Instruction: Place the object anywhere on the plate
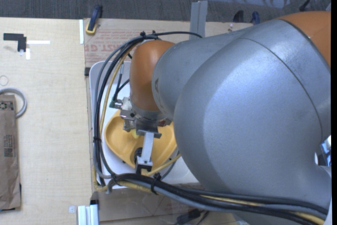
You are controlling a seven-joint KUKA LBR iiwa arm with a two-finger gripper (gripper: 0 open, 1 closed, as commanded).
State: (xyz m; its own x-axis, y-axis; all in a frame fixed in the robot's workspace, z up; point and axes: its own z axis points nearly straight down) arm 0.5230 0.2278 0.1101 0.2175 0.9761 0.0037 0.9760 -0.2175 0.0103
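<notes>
A yellow plate lies in the white bin, near the bin's left wall. My gripper hangs low over the middle of the plate, below the orange wrist band. The big grey arm covers most of the bin and the plate's right half. The wrist and cables hide what lies directly under the gripper.
Left of the bin, the pale wooden bench top carries a brown paper bag, a grey ring and a small black bracket. A blue and yellow clamp sits on the cardboard behind the bin.
</notes>
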